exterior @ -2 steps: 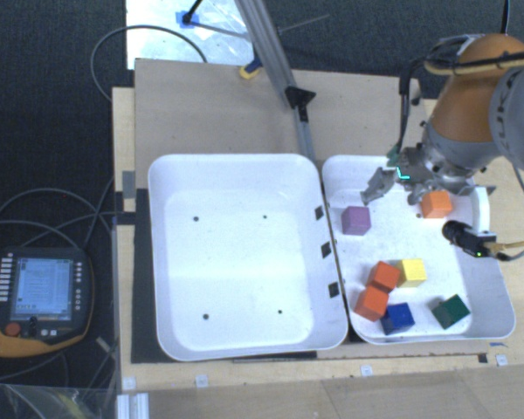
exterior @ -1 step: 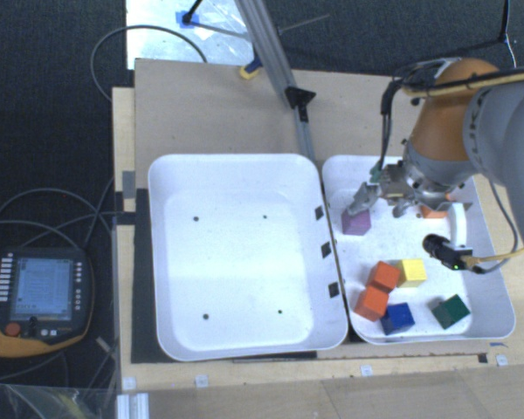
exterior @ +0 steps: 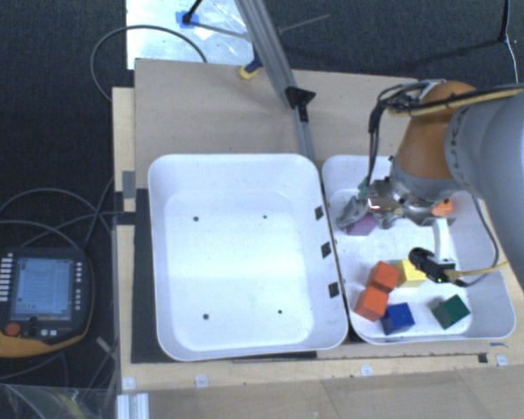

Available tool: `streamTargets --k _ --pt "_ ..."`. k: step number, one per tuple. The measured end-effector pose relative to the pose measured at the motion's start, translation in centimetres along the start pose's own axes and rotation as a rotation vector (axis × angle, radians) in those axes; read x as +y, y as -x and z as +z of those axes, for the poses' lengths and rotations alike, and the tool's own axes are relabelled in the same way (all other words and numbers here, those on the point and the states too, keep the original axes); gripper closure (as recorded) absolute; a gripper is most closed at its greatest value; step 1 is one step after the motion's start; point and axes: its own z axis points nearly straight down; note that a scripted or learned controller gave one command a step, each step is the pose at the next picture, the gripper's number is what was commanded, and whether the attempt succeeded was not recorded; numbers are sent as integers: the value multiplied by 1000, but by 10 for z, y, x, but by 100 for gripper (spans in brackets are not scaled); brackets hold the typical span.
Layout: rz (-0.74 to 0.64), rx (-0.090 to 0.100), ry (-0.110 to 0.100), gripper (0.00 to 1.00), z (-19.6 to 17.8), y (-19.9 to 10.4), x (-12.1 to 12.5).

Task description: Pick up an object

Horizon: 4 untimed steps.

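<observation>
The arm (exterior: 472,138) is reaching in from 3 o'clock over the right bin (exterior: 498,321). Its jaws (exterior: 364,209) are sitting low at the bin's 10 o'clock corner, right over a purple block (exterior: 361,226). I cannot tell if the jaws are spread or pinching. 2 orange blocks (exterior: 378,290), a yellow block (exterior: 413,274), a blue block (exterior: 398,318) and a green block (exterior: 451,311) are lying near 6 o'clock. The left bin (exterior: 236,251) is sitting beside it on the surface (exterior: 201,103).

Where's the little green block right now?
The green block lies in the right bin, near its front right corner. The blue block is to its left, and the yellow block sits just behind and to the left.
</observation>
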Motion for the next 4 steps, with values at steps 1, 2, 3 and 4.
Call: streamTargets --k 1,2,3,4 --pt "-3 0 5 100 -13 0 1" --pt "-2 -1 7 100 -57 1 3" --pt "-3 -2 10 100 -121 -3 5" --pt "-3 -2 11 100 -185 -1 5"
